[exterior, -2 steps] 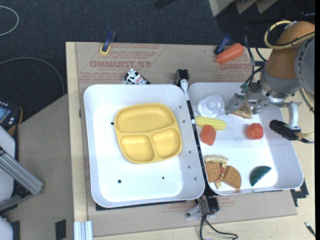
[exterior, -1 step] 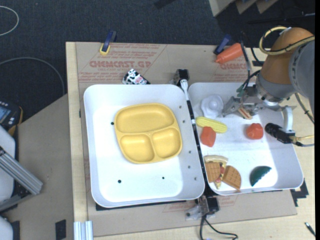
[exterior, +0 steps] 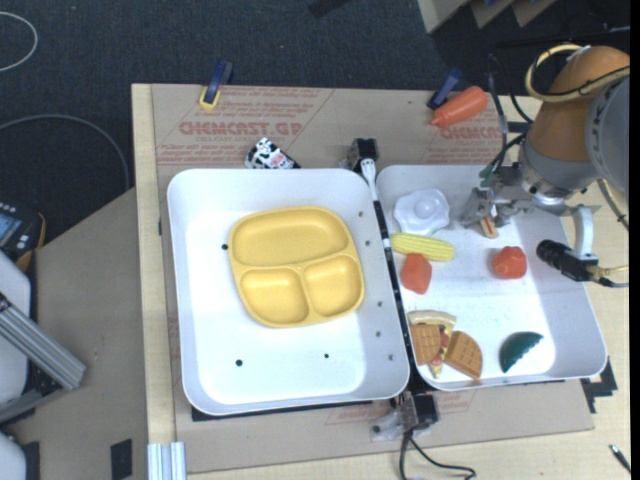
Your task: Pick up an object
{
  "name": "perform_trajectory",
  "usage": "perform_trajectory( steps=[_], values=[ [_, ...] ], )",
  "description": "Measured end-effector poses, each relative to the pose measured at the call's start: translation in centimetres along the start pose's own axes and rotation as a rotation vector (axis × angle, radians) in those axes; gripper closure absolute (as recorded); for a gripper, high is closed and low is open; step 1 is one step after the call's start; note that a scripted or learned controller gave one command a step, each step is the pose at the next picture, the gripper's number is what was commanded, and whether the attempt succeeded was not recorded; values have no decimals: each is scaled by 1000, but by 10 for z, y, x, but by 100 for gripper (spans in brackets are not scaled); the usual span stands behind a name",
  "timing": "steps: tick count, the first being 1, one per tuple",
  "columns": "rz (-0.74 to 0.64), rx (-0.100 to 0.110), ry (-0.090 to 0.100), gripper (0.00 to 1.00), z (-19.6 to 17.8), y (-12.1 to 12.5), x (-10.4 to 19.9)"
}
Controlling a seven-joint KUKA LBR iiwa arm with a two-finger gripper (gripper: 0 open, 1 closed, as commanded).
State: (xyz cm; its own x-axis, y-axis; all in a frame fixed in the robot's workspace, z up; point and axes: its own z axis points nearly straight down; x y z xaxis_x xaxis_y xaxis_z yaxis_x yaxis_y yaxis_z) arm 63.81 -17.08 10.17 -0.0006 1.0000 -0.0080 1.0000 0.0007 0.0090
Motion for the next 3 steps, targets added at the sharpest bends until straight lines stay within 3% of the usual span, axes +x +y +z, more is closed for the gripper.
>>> perform_trajectory(
  steps=[2, 3],
  values=[
    [-1, 0, 5, 100, -119, 10, -1],
    [-3, 10, 10, 100, -132, -26, 37]
  ],
)
